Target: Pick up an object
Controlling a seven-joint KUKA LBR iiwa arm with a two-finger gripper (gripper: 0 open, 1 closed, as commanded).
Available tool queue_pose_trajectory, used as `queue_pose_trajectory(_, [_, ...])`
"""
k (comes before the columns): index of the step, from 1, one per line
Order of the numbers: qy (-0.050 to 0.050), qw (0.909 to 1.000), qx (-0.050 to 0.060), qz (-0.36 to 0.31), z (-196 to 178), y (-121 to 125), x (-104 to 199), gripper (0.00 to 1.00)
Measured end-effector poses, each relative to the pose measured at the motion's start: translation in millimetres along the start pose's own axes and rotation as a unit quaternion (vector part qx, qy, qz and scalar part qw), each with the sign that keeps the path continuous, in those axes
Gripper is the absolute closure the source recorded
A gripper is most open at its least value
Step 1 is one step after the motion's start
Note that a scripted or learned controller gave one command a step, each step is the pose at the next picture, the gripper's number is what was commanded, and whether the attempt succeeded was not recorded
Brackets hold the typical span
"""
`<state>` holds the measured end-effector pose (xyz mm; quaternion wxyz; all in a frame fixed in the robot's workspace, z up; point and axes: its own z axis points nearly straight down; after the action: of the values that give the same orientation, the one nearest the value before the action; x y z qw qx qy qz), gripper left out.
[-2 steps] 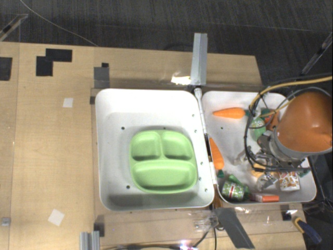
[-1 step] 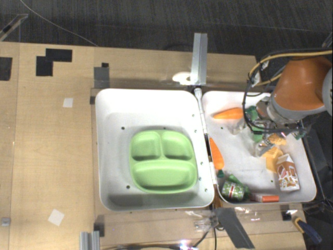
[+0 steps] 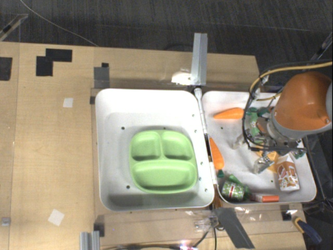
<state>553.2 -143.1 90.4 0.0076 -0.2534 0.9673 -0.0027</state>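
Sitting in the left bin (image 3: 104,155) is a green tray (image 3: 163,160), w/ a carrot (image 3: 229,113), can (image 3: 232,190) & carton (image 3: 286,175) in the right bin (image 3: 311,186) under the arm (image 3: 304,105), jaws' state can't tell.

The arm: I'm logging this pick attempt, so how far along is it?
Done: the arm has reached over the right bin, its gripper low among the items. In hand: nothing visibly; whether anything is gripped cannot be told. Left: grasp and lift one. The carrot, green can and white packet lie in that bin; the green tray sits in the left bin.
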Motion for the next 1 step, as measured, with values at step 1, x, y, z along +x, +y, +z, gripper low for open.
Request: queue_pose_trajectory(1, [-0.001,1.0,0.001,0.007,-2.0,56.0,19.6,0.0])
